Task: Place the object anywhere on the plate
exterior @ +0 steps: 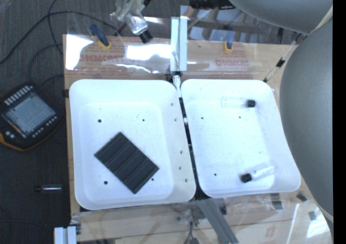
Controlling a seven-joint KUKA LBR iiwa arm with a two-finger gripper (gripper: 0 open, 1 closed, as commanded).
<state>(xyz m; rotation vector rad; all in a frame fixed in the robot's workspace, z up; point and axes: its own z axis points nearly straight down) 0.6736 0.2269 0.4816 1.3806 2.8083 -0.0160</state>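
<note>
Claw spread or pressed together, we cannot tell; we see the big grey arm [311, 107] hanging over the right side of the bench. From the camera up above, we see a dark plate [127, 162] with ridges lying flat and turned a bit in the left bin [75, 129]. Well apart from it, in the right bin [282, 148], lie two little clear tubes with black caps, one tube [238, 103] near the far edge and the other tube [258, 173] near the front corner.

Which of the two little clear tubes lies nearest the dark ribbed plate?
The front tube, low in the right bin; the other tube lies farther back.
</note>
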